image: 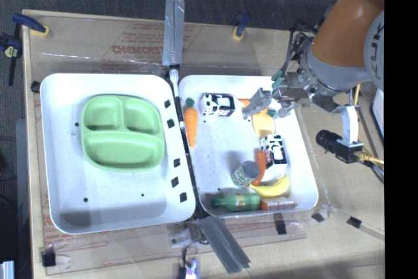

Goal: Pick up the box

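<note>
A black-and-white cow-patterned box (pixel 217 104) lies at the back of the right bin (pixel 215 160). A second patterned box (pixel 276 151) lies nearer the bin's right wall. My gripper (pixel 270 106) hangs over the bin's back right part, between the two boxes and just above a yellow block (pixel 264 123). Its fingers (pixel 255 103) stand open, and I see nothing held between them. The first box sits about a finger's length to the gripper's left, apart from it.
The right bin also holds a carrot (pixel 190 125), a small can (pixel 245 173), a banana (pixel 272 188), a green bottle (pixel 235 202) and a flat red packet (pixel 278 205). A green divided plate (pixel 123 132) lies in the left bin (pixel 65 206).
</note>
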`<state>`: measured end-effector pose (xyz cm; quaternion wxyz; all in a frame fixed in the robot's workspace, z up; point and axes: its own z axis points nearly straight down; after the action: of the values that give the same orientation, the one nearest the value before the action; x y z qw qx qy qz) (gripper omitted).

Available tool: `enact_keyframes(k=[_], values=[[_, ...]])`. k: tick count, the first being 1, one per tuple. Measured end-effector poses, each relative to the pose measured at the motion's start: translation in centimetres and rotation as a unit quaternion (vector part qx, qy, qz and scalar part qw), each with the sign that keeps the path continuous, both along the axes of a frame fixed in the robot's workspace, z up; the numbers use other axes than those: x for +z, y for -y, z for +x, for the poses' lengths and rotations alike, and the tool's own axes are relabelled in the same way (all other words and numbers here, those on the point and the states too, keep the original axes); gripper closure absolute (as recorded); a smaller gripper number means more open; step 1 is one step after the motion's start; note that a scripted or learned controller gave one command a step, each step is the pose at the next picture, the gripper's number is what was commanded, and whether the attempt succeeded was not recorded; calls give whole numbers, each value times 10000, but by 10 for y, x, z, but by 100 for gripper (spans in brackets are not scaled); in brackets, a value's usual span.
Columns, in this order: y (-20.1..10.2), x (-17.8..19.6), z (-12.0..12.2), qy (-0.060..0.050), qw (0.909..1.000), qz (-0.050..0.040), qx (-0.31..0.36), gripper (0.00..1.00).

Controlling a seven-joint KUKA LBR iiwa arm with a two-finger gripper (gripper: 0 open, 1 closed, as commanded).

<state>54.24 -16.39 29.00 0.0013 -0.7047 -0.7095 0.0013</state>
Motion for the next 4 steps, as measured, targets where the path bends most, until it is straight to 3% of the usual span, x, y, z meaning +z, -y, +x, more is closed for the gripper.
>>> enact_keyframes(k=[1, 2, 3, 4], values=[[9, -182, 53, -16, 9851, 6, -1719, 0], [17, -203, 96, -171, 9855, 2, -1690, 0], [-13, -165, 34, 0, 9948, 5, -1020, 0], [-26, -144, 43, 10, 9999, -1, -127, 0]])
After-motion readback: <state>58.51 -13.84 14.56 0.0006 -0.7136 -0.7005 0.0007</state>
